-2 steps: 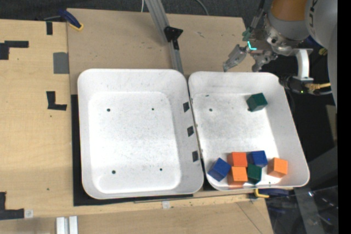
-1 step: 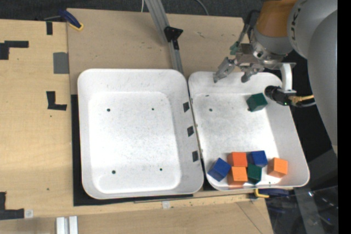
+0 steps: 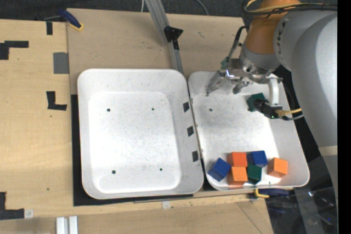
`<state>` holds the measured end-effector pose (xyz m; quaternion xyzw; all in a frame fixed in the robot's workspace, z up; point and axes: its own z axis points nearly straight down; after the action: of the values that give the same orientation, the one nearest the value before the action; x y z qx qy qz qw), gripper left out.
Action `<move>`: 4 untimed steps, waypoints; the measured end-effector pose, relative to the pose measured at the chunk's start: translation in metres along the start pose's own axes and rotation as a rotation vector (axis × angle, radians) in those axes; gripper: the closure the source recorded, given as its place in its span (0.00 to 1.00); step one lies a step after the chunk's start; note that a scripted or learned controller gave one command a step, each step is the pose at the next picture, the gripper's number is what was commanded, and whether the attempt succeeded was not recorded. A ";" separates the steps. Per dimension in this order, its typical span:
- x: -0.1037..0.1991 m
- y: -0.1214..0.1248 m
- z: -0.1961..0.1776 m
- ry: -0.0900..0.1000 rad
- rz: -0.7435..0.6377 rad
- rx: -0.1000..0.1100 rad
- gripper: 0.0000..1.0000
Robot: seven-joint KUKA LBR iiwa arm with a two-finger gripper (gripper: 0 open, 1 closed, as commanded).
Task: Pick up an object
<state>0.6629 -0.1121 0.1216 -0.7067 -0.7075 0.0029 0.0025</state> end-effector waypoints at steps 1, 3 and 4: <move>0.001 -0.001 0.032 0.000 -0.001 -0.002 0.00; -0.004 0.006 -0.028 0.000 0.000 -0.011 1.00; 0.000 -0.002 -0.083 0.000 -0.001 -0.012 1.00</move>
<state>0.6612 -0.1126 0.2045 -0.7064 -0.7078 -0.0015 -0.0018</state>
